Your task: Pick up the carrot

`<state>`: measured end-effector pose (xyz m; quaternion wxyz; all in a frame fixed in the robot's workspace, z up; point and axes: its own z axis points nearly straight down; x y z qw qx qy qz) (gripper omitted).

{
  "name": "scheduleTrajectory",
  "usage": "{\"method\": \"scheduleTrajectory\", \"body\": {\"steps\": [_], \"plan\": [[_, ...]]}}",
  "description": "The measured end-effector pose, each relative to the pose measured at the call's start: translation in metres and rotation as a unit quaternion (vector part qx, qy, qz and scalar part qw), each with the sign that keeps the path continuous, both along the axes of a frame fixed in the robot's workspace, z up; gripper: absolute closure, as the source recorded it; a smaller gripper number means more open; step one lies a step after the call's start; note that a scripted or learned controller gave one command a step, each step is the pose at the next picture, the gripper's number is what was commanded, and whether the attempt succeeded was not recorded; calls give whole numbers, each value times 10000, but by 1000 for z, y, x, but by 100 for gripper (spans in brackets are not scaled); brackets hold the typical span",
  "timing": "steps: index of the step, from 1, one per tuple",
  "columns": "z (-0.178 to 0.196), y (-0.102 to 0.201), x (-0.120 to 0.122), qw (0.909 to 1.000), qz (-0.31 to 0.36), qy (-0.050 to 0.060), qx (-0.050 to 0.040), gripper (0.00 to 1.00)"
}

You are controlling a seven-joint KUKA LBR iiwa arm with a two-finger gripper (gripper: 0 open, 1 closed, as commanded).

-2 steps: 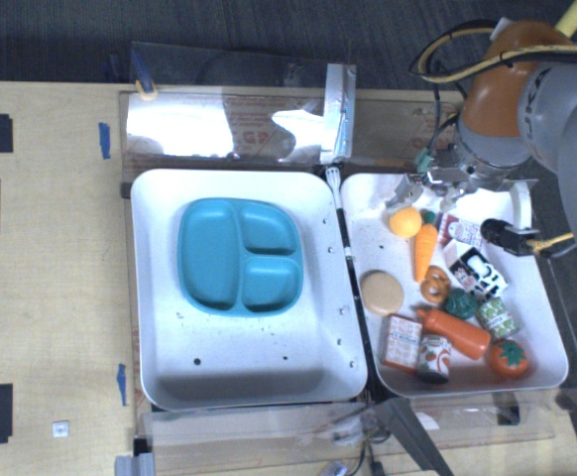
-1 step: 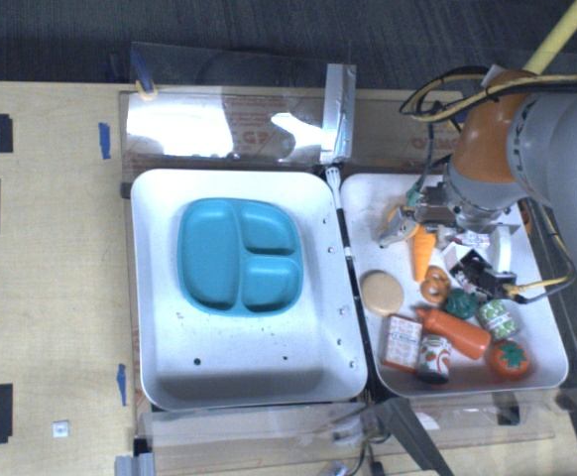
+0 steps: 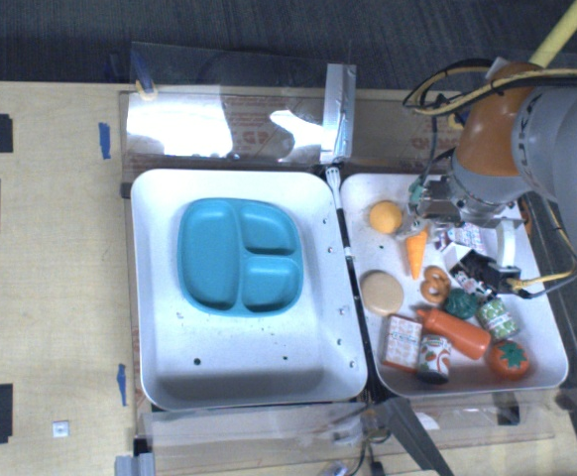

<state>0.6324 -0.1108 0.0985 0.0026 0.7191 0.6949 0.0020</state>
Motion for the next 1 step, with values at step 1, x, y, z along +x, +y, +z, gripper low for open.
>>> {"method": "scheduleTrajectory", "body": {"steps": [1], "plan": [[108, 49, 2, 9978, -660, -35, 16, 100]]}}
